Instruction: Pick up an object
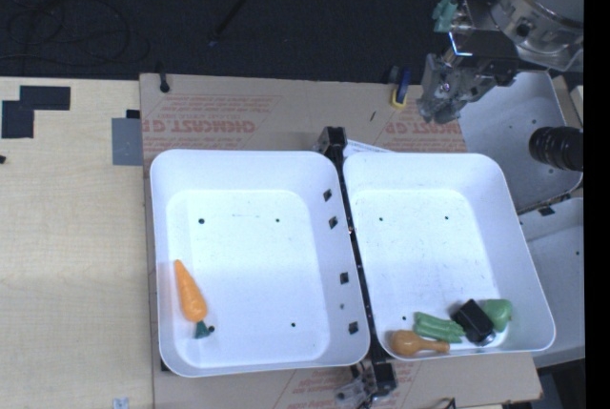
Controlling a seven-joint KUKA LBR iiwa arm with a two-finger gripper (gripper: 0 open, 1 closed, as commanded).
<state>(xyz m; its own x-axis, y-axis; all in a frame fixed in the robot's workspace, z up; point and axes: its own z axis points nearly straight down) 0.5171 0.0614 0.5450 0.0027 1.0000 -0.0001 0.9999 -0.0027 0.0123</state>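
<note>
Hovering at upper right, above the right bin (519, 235), the gripper (440, 104) carries nothing, its opening indiscernible; a descent toward the black block (473, 320) is judged next.

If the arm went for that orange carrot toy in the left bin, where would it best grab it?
Probably from straight above, across the thick middle of the orange plastic carrot, fingers closing on its long sides. It lies flat and alone near the left bin's left wall, green stem end pointing toward the near edge, so little crowds it but that wall.

Tabletop (67, 207) with cardboard sheet (248, 116)
Two white bins (243, 171) sit side by side on the cardboard, below the hand (443, 102).
</note>
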